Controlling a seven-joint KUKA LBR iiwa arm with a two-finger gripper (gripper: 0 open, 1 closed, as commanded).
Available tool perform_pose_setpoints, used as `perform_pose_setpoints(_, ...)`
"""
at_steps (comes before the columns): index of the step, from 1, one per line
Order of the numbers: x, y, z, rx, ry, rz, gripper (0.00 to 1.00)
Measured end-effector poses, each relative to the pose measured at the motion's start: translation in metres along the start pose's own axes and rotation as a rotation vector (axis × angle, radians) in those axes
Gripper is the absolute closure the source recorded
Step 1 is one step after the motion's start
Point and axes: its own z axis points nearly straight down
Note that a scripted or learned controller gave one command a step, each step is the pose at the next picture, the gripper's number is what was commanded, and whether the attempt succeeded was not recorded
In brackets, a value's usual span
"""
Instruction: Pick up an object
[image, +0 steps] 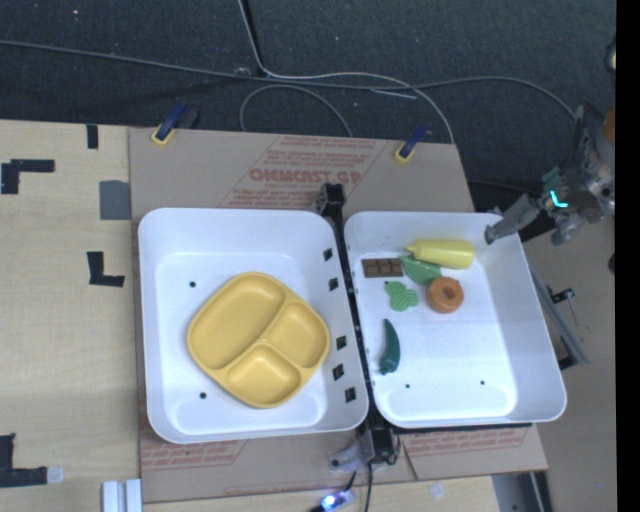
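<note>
Yellow corn (beside an orange donut) in the right bin; gripper at its rim, state untellable.

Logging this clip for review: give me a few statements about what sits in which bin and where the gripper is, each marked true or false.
1. The yellow divided plate lies in the left bin. True.
2. The orange ring-shaped toy lies on the yellow divided plate. False: it lies in the right bin, below the yellow corn toy.
3. The gripper is at the upper right corner of the right bin. True.
4. The dark green pepper toy is clamped in the gripper. False: it lies on the bin floor near the left wall, apart from the gripper.
5. A small brown block lies in the right bin, left of the yellow corn toy. True.
</note>
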Motion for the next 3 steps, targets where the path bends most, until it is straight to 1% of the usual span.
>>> perform_pose_setpoints(1,0.000,0.000,-0.001,-0.001,0.000,0.000,0.00)
perform_pose_setpoints(2,0.009,-0.005,0.051,0.004,0.001,0.001,0.00)
perform_pose_setpoints(3,0.002,-0.012,0.100,0.005,0.000,0.001,0.00)
